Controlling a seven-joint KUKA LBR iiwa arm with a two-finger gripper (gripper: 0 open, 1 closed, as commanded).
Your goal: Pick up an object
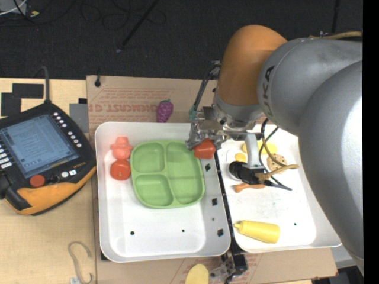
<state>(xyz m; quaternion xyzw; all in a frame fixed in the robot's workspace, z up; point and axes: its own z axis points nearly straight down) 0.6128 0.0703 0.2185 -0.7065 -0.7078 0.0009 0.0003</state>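
The gripper point(200, 142) hangs over the inner edge of the left bin point(112, 218), at the far right corner of the green divided plate point(166, 174). A small red object point(205, 149) sits right at its fingertips. The fingers appear closed on it, with the red piece between them, though the metal of the wrist crowds the view and the contact itself is hard to make out.

In my judgement the grasp is made and the step in hand is the lift. The next move calls for a straight rise clear of the plate's rim and the wall between the bins, with the grip firm enough that the rounded piece does not slip out.

Further out in the left bin, a red tomato-like piece point(120, 170) and a pink object point(121, 148) lie just beside the plate's left edge. The right bin point(296, 229) holds a yellow object point(257, 231) near its front, plus dark and tan utensil-like pieces point(260, 173) further back. A purple grape cluster point(164, 110) lies on the cardboard sheet point(130, 99) behind the bins.

The cardboard carries red printing, seen reversed and too faint to read with confidence. To the left, the teach pendant point(38, 152) shows a lit screen whose text is too small to read.
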